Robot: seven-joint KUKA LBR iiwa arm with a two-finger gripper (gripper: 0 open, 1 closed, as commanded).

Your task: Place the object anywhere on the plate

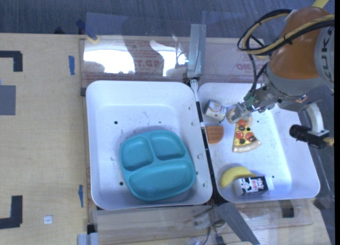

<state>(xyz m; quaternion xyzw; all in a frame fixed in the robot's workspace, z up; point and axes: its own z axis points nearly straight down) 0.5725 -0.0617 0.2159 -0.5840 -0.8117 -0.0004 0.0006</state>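
A teal plate [156, 167] with three compartments lies in the left bin [101, 132]. The right bin [289, 159] holds a pizza slice [245, 136], a brown round cookie [214, 134], a small white carton [215, 110], a yellow banana [235, 175] and a black-and-white milk carton [254, 185]. My gripper [245, 107] reaches low into the back of the right bin, just above the pizza slice's tip and to the right of the small white carton. A tan-grey shape [234, 114] sits at its tip; I cannot make out what it is.
The raised wall between the bins [202, 132] runs between the plate and the objects. A clear panel and a grey post [195, 52] stand behind the bins. The arm's black bracket [308, 132] overhangs the right bin's right side.
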